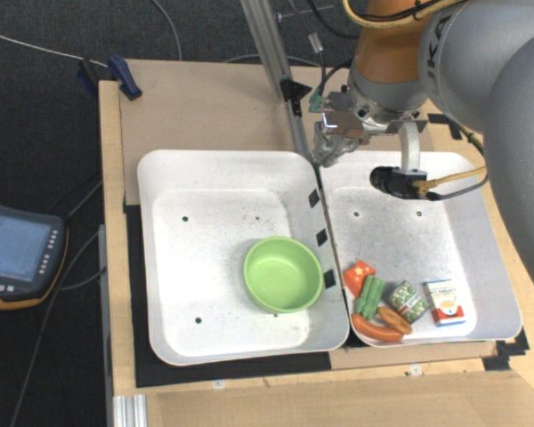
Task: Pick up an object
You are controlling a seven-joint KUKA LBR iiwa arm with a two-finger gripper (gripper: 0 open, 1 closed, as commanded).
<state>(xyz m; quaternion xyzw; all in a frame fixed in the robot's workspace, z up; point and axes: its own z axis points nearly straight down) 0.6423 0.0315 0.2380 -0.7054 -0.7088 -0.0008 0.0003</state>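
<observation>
the gripper (331, 149) hangs over the right bin's (467, 238) far-left corner. a small carton (444, 302) lies near-right, its print too small to read.

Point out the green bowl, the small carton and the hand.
green bowl (283, 274), camera view, inside bottom of the bowl.
small carton (443, 302), camera view, middle of its printed top face.
hand (326, 156), camera view, at its fingertips over the bins' shared edge.

bowl (283, 275) in left bin (160, 185), toys (400, 305) in right bin (467, 238)
</observation>
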